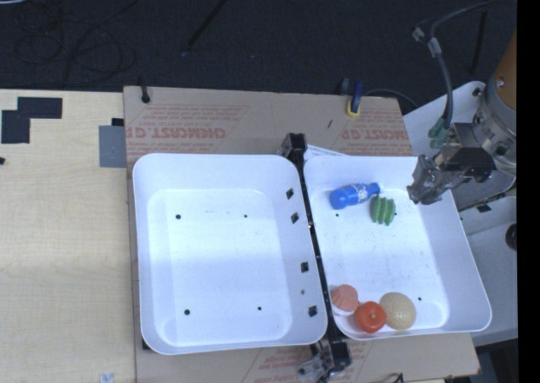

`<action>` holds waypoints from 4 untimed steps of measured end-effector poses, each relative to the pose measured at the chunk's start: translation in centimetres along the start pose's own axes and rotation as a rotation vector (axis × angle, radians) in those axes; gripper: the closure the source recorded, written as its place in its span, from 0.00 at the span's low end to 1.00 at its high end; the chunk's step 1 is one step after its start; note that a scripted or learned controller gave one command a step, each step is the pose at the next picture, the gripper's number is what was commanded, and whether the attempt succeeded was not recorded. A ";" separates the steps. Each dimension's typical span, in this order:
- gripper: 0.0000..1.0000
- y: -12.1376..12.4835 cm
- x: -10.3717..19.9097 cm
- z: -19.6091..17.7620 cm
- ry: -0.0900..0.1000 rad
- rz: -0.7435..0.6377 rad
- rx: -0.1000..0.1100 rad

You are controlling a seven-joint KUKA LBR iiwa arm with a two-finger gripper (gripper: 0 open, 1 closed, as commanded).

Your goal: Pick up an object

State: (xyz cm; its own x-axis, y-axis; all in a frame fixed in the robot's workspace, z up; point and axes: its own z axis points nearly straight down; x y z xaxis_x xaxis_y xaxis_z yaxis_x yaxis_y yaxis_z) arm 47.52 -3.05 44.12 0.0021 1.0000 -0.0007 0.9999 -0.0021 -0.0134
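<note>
Hovering over the right bin's (pixel 472 272) far edge, gripper (pixel 424 190) pointing down.

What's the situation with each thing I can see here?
Gripper: above the right bin's far edge, holding nothing visible.
Blue bottle: lying on its side.
Green thing: lying beside the bottle.
Red ball, pink ball, tan ball: clustered in the near corner.
</note>
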 end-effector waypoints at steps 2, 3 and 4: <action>1.00 2.2 3.4 -2.5 0.000 -0.005 -0.022; 1.00 2.4 -1.4 7.2 -0.001 0.003 -0.001; 1.00 2.0 -0.3 -7.9 0.000 -0.005 -0.028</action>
State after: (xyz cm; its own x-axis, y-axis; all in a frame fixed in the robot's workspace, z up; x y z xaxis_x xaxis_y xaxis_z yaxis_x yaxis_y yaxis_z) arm 49.58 -3.37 51.97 -0.0025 1.0000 -0.0008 0.9999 0.0025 0.0150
